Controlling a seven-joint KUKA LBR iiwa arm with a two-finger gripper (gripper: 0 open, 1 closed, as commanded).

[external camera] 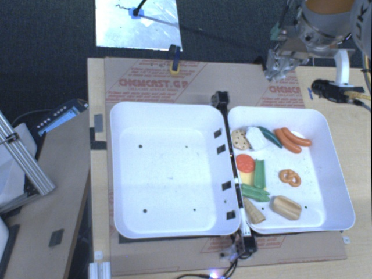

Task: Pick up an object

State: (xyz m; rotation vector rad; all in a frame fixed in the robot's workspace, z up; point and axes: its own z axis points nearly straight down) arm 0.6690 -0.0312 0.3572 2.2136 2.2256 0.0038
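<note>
the grey arm with its orange band [331, 4] is pictured raised above the far right corner of the bench, its two-finger gripper [278, 70] hanging over the printed cardboard sheet [174, 80] just behind the right shallow white bin [334, 173], with nothing seen between or against its tips; whether it is spread or closed cannot be told from this slanted view. the step in hand is judged to be the approach, with no object yet picked. all candidates are gathered in the right bin: a pair of orange-red toy sausages [292, 139] near the far wall, a dark green pod-shaped piece [269, 136] beside a white lump [256, 138] and a speckled tan cookie [239, 138], a red round slice [245, 163] by the divider, a long green bean-like piece [259, 174], a small orange pretzel [289, 178] lying apart in the open, and a tan bread-roll shape [286, 207] near the front beside a beige cone [253, 211]. the left shallow white bin [119, 156] is shown alongside. the next move is judged to call for a shift toward the front and a descent over one isolated piece, the pretzel or roll being least crowded.
</note>
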